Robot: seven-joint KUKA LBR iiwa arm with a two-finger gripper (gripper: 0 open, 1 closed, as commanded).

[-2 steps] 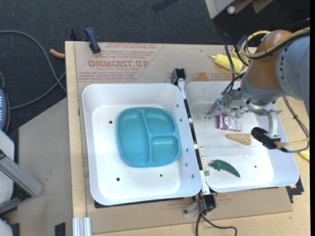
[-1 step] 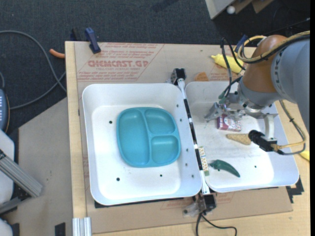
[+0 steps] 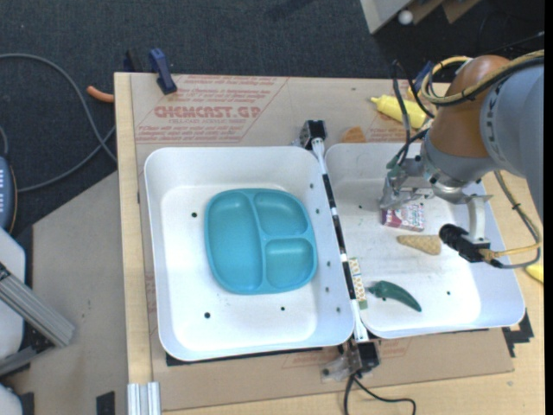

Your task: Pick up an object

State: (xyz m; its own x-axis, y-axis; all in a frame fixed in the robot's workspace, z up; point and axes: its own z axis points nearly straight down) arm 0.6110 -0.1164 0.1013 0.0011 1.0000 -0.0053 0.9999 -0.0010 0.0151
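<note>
My gripper (image 3: 396, 195) hangs low in the right bin (image 3: 492, 314), near its back left part. Directly under its tip lies a small pink and white packet (image 3: 406, 218), touching or almost touching it. I cannot make out whether anything is held. A tan wedge (image 3: 421, 244) lies just in front of the packet. A green pepper-shaped piece (image 3: 397, 294) rests closer to the bin's front edge.
The left bin (image 3: 173, 318) holds a teal divided plate (image 3: 259, 239). A ridge with black clips (image 3: 333, 223) separates the two bins. Behind the right bin, a yellow object (image 3: 396, 107) and a small orange piece (image 3: 352, 134) lie on the bench.
</note>
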